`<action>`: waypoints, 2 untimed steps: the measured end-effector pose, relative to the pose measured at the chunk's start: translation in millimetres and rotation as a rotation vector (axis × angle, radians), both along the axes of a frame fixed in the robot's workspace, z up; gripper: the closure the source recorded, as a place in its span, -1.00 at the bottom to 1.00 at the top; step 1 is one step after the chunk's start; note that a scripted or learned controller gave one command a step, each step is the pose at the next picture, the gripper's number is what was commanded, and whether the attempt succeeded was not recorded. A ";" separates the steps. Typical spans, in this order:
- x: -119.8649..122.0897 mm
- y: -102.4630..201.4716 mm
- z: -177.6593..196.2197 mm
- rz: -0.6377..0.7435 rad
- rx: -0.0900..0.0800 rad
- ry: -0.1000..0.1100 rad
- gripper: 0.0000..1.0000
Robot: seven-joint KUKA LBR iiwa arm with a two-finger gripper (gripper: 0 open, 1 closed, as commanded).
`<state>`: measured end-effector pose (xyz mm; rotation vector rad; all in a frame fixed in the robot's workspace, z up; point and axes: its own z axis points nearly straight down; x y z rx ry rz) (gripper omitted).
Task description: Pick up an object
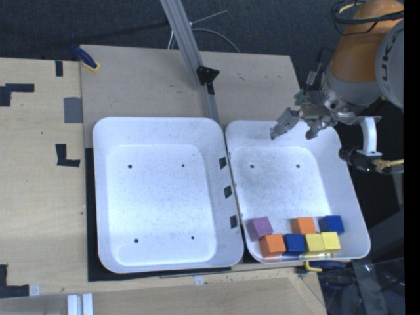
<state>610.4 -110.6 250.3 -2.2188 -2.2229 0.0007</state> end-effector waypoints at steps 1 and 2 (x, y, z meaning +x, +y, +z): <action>-112.9 -21.1 -80.7 -0.006 0.001 0.012 -1.00; -72.7 -75.2 -161.7 -0.004 -0.003 0.001 -1.00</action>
